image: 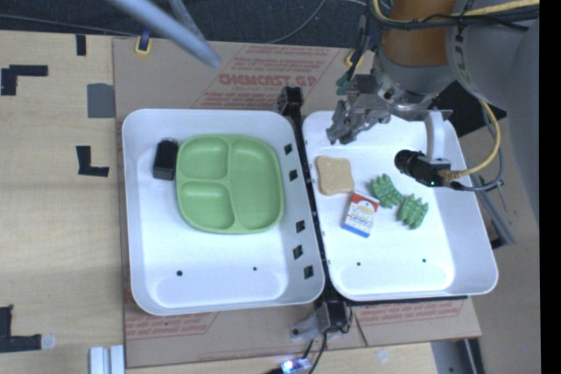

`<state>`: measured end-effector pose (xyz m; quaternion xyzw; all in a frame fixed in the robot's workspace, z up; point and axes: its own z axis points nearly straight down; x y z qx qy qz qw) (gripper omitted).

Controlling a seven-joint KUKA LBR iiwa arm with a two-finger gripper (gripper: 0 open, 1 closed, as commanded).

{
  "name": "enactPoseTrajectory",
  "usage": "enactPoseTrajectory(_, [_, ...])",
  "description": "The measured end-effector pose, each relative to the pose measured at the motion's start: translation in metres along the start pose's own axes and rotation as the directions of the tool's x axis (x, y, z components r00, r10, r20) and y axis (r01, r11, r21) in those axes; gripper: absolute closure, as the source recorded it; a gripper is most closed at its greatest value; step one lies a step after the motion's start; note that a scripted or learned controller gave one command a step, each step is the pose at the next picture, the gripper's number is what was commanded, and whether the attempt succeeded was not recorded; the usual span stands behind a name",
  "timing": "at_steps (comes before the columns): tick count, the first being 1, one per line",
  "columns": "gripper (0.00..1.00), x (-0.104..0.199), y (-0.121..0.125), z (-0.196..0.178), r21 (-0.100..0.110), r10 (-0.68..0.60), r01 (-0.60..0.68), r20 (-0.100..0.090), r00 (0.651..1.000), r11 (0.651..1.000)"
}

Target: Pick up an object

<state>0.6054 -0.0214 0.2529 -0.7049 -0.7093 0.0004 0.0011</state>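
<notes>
A grey arm [491, 22] with an orange band reaches from the right over a tabletop [53, 188] bearing two white bins. The left bin [145, 276] holds a green divided plate [230, 185] with a black block [165, 159] touching its left edge. The right bin [438, 276] holds a tan bread slice [334, 175], a small red-and-white carton [360, 215] and green toy vegetables [399, 200], grouped near its middle; its front half lies open. The end effector [346, 129] hangs over the bin's rear left corner, just behind the bread slice, gripping nothing visible; how far its fingers are parted cannot be told.
</notes>
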Motion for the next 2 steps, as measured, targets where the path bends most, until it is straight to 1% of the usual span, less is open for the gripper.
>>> enactPoseTrajectory(1, [1.00,0.049,-0.012,0.000,0.001,0.000,0.000,0.000,1.000,1.000])
enactPoseTrajectory(2, [1.00,0.112,-0.020,0.009,0.001,-0.001,0.001,0.000,1.000,1.000])
